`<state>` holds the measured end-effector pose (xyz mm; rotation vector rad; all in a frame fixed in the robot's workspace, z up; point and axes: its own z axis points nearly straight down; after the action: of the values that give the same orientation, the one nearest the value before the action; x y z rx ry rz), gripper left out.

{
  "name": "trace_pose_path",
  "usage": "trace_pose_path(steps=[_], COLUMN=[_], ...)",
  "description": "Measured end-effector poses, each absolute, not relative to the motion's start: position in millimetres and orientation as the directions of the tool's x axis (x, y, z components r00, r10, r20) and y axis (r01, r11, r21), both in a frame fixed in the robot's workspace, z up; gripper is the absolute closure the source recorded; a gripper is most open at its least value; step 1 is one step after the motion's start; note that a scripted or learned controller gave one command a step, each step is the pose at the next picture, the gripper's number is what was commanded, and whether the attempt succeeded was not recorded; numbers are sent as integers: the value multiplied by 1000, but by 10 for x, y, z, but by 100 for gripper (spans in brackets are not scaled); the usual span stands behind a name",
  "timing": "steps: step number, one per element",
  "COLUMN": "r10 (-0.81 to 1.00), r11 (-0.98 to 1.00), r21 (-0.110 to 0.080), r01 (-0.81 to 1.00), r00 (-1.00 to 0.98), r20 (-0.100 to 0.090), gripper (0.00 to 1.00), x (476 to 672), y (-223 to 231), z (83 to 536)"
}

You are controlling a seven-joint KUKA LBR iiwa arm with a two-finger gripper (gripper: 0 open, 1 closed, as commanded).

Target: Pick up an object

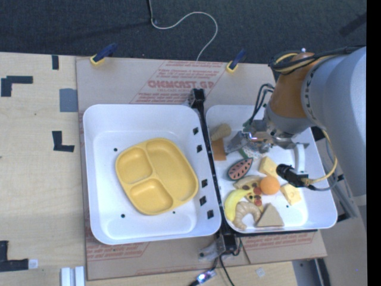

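Reaching in from the right, the arm point(321, 94) hung its claw point(243, 146) low over the food-filled right bin point(315, 210), whether spread or pinched I couldn't tell.

In the right bin point(324, 213) beneath me lies a cluster of toy food. A tan block point(219, 131) and an orange-brown piece point(218, 151) sit by the left wall. A dark red seeded slice point(240, 168) lies flat mid-bin. Nearer the front are a banana point(233, 200), an orange ball point(269, 185), two pale yellow wedges point(267, 165), and a tan triangle point(271, 217).
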<state>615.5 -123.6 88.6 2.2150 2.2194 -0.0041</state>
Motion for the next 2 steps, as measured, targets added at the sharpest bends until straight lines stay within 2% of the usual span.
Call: trace_pose_path(steps=[1, 2], r10=[1000, 1000], r11=[1, 1], r21=[11, 2], r01=[1000, 1000], r00=[-1, -1], r20=[-7, -1], gripper=[100, 100], x=[6181, 6229], y=[-1242, -1311], z=[1041, 1510])
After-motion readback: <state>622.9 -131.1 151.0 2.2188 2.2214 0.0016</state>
